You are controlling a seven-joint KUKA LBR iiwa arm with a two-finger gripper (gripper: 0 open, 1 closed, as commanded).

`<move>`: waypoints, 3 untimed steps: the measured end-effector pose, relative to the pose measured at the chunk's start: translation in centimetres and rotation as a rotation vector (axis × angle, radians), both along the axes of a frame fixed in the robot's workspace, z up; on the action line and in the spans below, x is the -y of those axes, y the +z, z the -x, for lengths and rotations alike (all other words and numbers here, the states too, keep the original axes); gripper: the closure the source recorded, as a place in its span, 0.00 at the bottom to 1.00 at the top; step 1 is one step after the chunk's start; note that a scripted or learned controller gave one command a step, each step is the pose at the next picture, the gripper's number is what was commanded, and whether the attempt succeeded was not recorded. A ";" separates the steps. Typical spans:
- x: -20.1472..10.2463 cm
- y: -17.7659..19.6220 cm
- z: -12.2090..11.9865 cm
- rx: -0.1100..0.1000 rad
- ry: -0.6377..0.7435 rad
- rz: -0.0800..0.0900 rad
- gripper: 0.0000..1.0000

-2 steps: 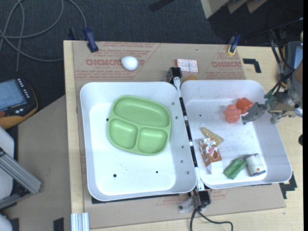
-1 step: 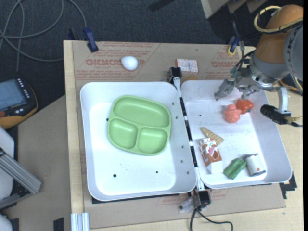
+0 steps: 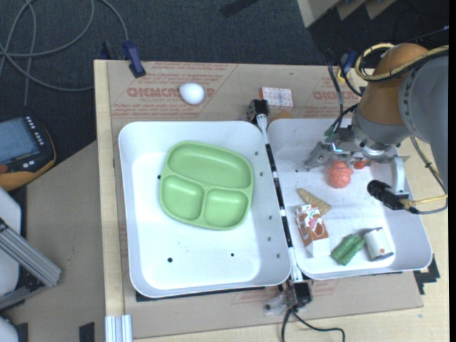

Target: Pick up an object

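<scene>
The right bin (image 3: pixel 399 251) holds a red-orange ball (image 3: pixel 340 176), a tan cone-shaped piece (image 3: pixel 314 201), a red and white snack packet (image 3: pixel 311 226), a green object (image 3: pixel 348 249) and a white cylinder (image 3: pixel 377 243). My gripper (image 3: pixel 335 152) hangs low over the bin's upper part, just above and touching close to the red-orange ball. Grey finger parts spread to the left of the ball. The arm's orange band (image 3: pixel 385 84) and grey body rise to the right.
The left bin (image 3: pixel 135 212) carries a green three-compartment plate (image 3: pixel 206 184). On the cardboard behind the bins lie a white ball (image 3: pixel 191 92) and a small patterned box (image 3: pixel 277 97). A blue clamp (image 3: pixel 132 58) sits at the board's far left corner.
</scene>
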State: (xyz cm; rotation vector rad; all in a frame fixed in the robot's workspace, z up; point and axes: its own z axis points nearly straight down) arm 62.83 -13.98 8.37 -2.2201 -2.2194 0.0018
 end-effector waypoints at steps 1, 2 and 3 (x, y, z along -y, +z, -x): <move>-2.0 0.1 3.1 0.000 0.000 0.000 0.00; -2.0 1.1 3.0 0.002 -0.001 0.000 1.00; -10.8 10.1 2.6 0.004 0.002 0.000 1.00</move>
